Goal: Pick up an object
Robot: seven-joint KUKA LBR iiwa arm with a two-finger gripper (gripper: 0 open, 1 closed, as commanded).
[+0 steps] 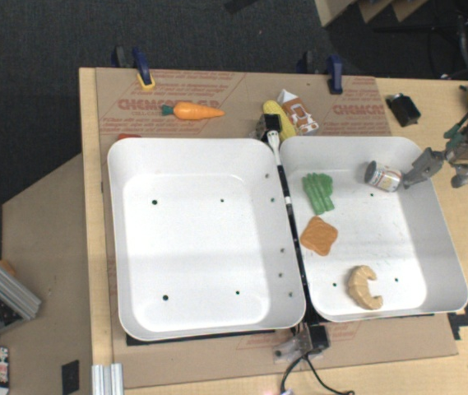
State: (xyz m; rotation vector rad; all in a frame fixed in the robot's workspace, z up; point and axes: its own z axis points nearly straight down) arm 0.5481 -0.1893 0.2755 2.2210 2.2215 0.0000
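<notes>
Fingers of the grey gripper [428, 165], open or closed I cannot tell, reach the right white bin's [431, 245] upper corner beside a small silver can [382, 176], lying lengthwise left-right.

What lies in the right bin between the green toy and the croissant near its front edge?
In the camera view, an orange-brown toast-like piece lies between the green toy and the croissant, apart from both, on the right bin floor.

light: bright, even | glare: white bins [192, 245] slightly washed out | shadows: soft, faint | focus: mildly soft overall
</notes>
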